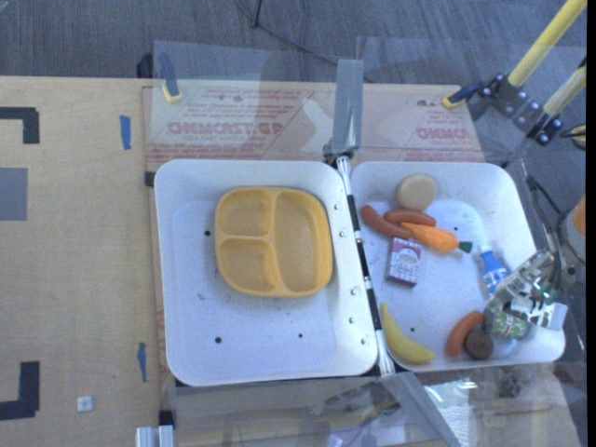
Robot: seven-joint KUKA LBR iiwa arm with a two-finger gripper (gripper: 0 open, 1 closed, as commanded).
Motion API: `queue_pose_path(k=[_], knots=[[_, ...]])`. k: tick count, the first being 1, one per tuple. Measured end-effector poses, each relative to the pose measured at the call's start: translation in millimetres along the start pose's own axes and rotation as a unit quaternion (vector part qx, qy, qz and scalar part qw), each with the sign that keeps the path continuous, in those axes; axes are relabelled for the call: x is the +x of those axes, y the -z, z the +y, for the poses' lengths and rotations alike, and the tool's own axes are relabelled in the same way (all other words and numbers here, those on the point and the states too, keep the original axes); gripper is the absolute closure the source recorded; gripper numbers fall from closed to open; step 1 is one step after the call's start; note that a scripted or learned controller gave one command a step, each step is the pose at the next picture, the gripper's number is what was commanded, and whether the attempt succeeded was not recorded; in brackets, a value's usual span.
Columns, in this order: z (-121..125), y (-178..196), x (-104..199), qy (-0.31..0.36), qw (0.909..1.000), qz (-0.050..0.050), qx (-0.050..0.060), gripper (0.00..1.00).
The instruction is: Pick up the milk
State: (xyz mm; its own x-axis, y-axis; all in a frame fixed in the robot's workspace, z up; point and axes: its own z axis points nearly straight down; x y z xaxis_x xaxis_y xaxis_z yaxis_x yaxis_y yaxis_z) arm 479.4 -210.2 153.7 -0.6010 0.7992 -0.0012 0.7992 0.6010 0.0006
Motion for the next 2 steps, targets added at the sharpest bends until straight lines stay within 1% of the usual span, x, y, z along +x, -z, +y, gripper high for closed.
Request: queue_pose_path(k=[1,2], knots=[[66,83,-44,-0.019,0.9998,-0.002,-0.001,1.0],[92,112,-34,-0.212,0.9773,-0.001,-0.001,1.0]])
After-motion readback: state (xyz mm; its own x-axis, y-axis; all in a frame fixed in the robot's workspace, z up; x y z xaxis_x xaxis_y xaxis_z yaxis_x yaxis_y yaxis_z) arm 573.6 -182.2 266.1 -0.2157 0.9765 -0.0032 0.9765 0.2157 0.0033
